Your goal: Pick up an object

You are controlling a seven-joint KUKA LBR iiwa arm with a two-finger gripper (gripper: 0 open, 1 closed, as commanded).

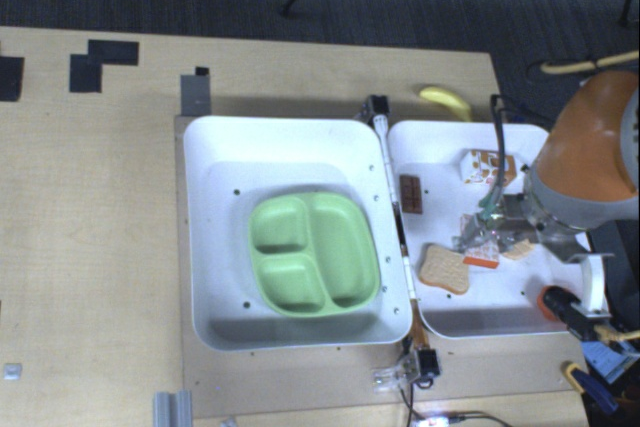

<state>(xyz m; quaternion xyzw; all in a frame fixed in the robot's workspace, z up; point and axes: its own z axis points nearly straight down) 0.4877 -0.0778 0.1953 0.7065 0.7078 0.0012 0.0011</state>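
In the right bin point(440, 140), the gripper point(483, 233) hangs just right of the toast slice point(444, 269); its grip state can't be told.

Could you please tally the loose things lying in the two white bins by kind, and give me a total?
Green divided plate, left bin: 1
Toast slice, right bin: 1
Brown bar: 1
White and orange patterned piece: 1
Total: 4, leaving out small items near the gripper, which I cannot tell apart.
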